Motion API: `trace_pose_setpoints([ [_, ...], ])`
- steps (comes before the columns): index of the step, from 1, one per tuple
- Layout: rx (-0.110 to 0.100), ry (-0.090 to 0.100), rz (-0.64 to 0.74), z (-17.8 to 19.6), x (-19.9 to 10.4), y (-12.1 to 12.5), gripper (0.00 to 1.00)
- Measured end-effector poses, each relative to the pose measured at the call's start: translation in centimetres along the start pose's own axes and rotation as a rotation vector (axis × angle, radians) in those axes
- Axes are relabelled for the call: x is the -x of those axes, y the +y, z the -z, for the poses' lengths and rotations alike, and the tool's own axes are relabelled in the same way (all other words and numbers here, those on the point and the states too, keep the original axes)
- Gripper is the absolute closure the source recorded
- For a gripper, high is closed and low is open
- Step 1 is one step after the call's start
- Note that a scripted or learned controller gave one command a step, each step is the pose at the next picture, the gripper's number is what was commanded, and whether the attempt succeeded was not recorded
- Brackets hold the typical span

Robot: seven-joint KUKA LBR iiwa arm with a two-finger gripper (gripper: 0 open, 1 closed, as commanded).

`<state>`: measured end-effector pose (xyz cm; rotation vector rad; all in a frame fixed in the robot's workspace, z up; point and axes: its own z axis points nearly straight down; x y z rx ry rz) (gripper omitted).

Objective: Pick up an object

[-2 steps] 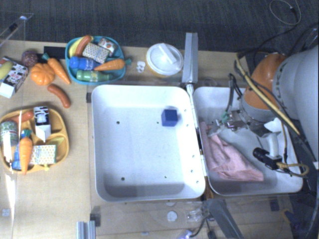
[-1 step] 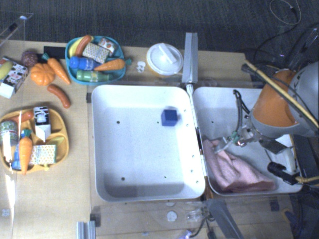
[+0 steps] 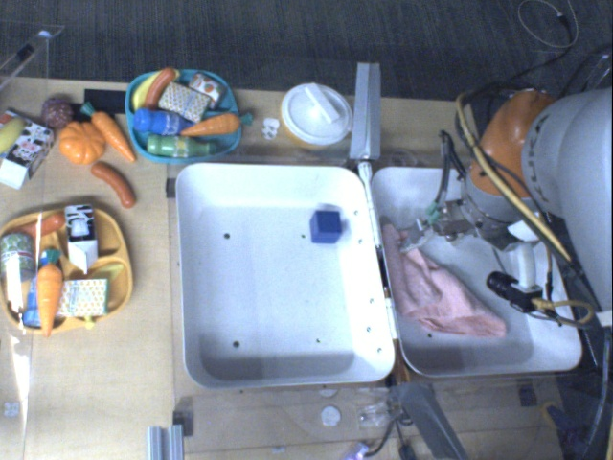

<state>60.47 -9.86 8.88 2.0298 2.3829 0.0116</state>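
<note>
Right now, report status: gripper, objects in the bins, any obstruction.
Gripper low in right bin, at pink cloth's upper end. Blue cube alone in left bin. Nothing blocking either.

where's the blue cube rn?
The blue cube sits in the left bin, upper right area, near the divider to the right bin.

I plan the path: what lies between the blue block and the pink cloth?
Camera view: bare white floor beside the blue block, then the bins' adjoining rims, before the pink cloth.
</note>
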Motion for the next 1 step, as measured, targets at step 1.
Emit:
trace_pose_setpoints([
  [1,0.002,0.0,0.1,0.15,0.13,-4.0,0.0],
])
